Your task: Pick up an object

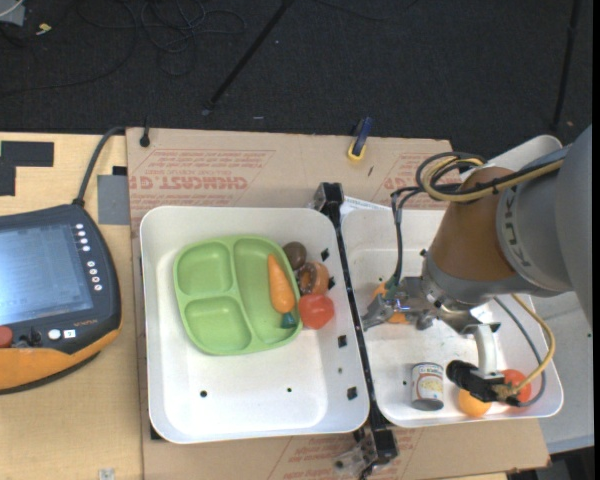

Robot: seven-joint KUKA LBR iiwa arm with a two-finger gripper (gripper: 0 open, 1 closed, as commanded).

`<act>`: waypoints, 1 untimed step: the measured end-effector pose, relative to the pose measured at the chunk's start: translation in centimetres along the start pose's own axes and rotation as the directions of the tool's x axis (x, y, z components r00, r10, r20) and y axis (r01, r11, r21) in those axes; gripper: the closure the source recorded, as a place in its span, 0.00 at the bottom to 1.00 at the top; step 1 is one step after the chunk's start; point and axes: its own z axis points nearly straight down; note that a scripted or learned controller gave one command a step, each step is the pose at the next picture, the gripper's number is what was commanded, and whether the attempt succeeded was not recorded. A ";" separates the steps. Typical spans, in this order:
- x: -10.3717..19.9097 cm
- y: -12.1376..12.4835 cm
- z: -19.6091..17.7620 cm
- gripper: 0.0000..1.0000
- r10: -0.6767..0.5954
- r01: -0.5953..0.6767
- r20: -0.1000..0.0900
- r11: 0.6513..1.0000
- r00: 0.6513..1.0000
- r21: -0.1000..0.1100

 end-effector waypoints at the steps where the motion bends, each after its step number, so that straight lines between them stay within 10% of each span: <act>1: 5.9 -0.6 -4.9 0.00 -0.004 0.004 -0.008 1.000 1.000 0.001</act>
